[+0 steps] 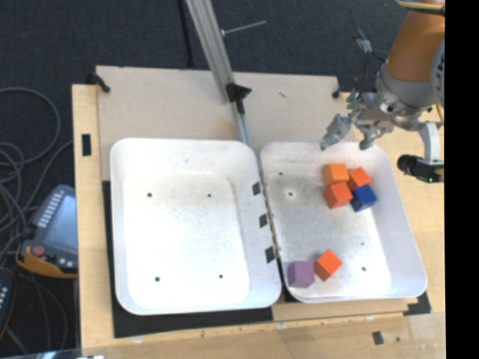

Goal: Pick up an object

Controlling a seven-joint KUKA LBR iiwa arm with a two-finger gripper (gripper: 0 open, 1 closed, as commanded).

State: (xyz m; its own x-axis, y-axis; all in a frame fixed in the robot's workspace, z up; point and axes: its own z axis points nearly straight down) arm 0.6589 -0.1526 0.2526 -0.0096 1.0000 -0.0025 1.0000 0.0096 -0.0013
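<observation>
Sitting nearest the camera, at the front of the right bin (404, 275), are 2 blocks touching each other: a purple block (301, 274) by the divider and an orange block (328, 264) just to its right. Neither is lying under the arm; both are well apart from it.

Farther back in the same bin, 4 blocks are huddling in a tight cluster: an orange block at the back left (335, 173), a smaller orange block at the back right (359, 176), a red-orange block in front (338, 194) and a blue block (364, 197) pressing against its right side. The left bin (120, 200) is sitting beside all this across the divider.

Beyond the cluster, the gripper (350, 134) is hanging over the back rim of the right bin with its 2 fingers spread apart and nothing between them. The cluster is lying just in front of the fingers, toward the camera, with the 2 back orange blocks almost directly below the opening. I am judging these the likeliest target: a short move forward and down would be reaching them, though the blocks are packed so closely that 1 finger may be landing on a neighbour.
</observation>
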